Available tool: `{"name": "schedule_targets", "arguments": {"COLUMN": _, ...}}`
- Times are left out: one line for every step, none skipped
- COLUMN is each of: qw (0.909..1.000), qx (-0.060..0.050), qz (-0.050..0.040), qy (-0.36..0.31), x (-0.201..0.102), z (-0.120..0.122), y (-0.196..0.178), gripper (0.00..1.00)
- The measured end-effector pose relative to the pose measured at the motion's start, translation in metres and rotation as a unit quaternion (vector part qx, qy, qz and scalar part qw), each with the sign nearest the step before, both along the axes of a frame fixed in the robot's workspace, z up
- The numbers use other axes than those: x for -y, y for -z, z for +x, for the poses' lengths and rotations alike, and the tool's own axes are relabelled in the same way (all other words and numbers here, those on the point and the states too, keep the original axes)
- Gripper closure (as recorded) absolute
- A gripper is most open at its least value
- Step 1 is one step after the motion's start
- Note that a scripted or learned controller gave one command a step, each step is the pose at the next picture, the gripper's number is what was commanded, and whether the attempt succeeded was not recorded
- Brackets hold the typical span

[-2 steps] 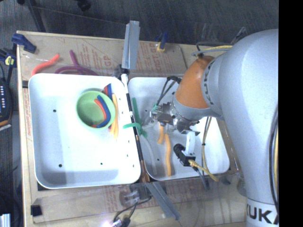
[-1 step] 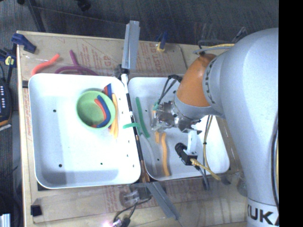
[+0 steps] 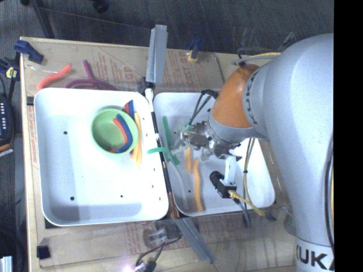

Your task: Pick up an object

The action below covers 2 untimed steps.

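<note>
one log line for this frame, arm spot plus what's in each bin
arm: pincer low in right bin | grasp: unclear | right bin: green sticks, orange stick | left bin: green bowl

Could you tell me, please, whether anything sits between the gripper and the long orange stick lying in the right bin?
Nothing visible does. The gripper hangs over the right shallow white bin, and the long orange stick lies just below it in the camera view. A thin green stick lies to the side, towards the left bin, not across the path.
</note>
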<state>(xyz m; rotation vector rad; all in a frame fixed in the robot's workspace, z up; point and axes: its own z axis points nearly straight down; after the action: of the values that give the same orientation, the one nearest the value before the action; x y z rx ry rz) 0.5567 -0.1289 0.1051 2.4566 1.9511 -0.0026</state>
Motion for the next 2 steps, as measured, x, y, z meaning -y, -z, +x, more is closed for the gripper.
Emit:
{"name": "schedule_targets", "arguments": {"qw": 1.0, "qx": -0.001, "qz": -0.0003, "qy": -0.002, "x": -0.0001, "z": -0.0001, "y": -0.0092, "gripper": 1.0}}
{"name": "schedule_targets", "arguments": {"qw": 1.0, "qx": -0.001, "qz": -0.0007, "qy": -0.003, "x": -0.0001, "z": -0.0001, "y": -0.0092, "gripper": 0.0}}
